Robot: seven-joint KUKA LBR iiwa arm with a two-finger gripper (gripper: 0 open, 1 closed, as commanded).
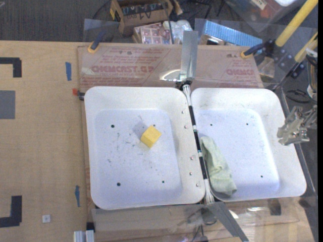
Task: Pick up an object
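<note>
A small yellow block (150,136) lies in the left white bin (101,110), a little above its middle. A crumpled pale green cloth (218,166) rests against the left wall of the right white bin (267,105), reaching down to its front corner. My gripper (294,129) hovers over the right rim of the right bin, far from both objects. It appears as a small grey metal shape, and nothing is seen in it.
A clear plastic sheet and a metal divider post (189,54) stand behind the bins. Clutter and a yellow pole (298,16) sit beyond the bench at the back. Bare wooden benchtop (40,135) extends to the left.
</note>
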